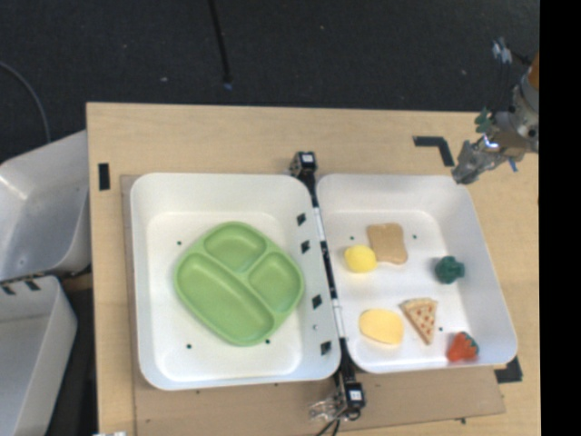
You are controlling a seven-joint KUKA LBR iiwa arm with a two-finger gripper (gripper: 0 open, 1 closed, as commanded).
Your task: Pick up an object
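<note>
**Gripper parked off the bin's far corner, six toys to choose from**

The gripper (478,163) hangs above the bench just outside the far right corner of the right bin (472,209), apart from everything inside it. It is small and blurred at the edge of view, so whether it is spread or closed cannot be told; nothing visible sits in it.

The candidates all lie in the right bin: a yellow lemon-like ball (360,259) touching or just beside a tan toast slice (388,242), a dark green broccoli-like piece (448,269) near the right wall, a yellow oval piece (381,327) just beside a pizza wedge (421,319), and a red strawberry-like piece (462,347) in the near right corner.

Likely trouble, as a judgement: the flat toast and pizza wedge give little height to grasp and may slip out. The lemon could roll away under an off-centre closure, or the toast next to it could be caught instead. The strawberry and broccoli sit close to the bin wall, where a descending finger may strike the rim. The paired pieces crowd each other, leaving little room for a finger between them.

The left bin (154,207) holds a green divided plate (238,282), well apart from the gripper and no obstacle. A black clip (303,163) sits at the far end of the seam between the bins.
</note>
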